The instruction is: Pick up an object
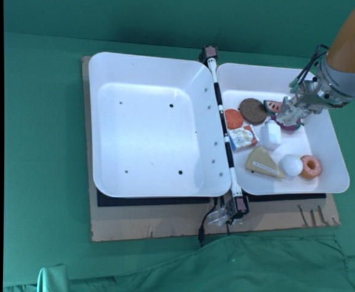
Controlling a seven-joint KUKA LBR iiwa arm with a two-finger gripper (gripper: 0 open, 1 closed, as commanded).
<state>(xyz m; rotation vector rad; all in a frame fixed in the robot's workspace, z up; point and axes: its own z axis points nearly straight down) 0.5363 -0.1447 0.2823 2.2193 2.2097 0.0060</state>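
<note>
We see the grey arm's two-finger gripper [289, 115] low in the right white bin [329, 148], over a purple object [290, 125] beside a watermelon slice [272, 106]; whether it grips, we cannot tell. Nearby lie a brown round cookie [252, 111], a white bottle [270, 134], a yellow cheese wedge [262, 162], a white ball [291, 165] and an orange doughnut [311, 166]. The left white bin [104, 72] sits alongside.

Arm [354, 41] cut off at right edge, purple object [289, 125] half hidden

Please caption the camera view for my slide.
Arm's pincer low over toy food in the right bin; left bin alongside.
</note>
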